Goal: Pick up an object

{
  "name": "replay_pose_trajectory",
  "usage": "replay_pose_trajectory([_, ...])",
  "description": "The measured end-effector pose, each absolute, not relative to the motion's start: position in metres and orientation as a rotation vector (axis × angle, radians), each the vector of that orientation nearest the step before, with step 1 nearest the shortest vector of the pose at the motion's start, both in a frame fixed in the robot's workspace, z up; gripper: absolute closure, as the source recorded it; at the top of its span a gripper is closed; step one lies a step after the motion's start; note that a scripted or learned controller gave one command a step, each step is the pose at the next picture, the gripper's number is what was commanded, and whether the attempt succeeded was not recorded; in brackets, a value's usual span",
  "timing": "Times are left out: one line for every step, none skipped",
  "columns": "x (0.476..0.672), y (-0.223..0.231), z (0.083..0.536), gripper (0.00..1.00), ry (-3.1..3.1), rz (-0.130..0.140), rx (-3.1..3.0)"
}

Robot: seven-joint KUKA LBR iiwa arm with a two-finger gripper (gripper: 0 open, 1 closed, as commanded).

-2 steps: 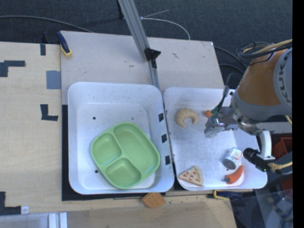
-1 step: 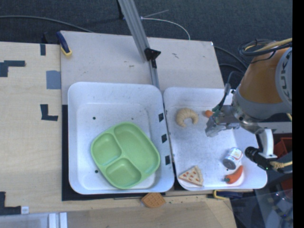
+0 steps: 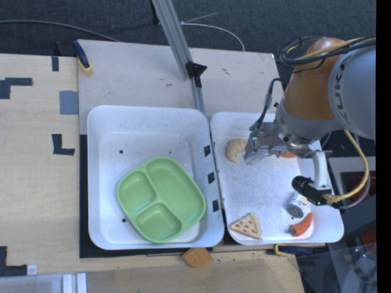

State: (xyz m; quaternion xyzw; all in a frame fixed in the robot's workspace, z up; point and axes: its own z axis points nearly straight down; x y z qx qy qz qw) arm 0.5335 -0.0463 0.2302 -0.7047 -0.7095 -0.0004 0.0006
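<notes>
gripper [image 3: 258,152] low beside the croissant [image 3: 234,150] in the right bin [image 3: 263,194]
fingers' state: cannot tell. the croissant lies by the bin's left wall; a closing pinch could nudge it aside and miss.

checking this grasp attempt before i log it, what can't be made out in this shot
- Gripper in the camera view: the wrist hides its fingertips, so open or shut, and contact with the croissant, cannot be told.
- Orange item: mostly hidden behind the gripper body.
- Small silver object: too small and partly covered by the black cable fitting.
- Cracker below the bins: too blurred to identify surely.
</notes>
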Motion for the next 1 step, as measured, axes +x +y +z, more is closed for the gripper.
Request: replay_pose_trajectory([0.5478, 0.0089, 0.2388, 1.0, -2.229, -0.001, -2.212])
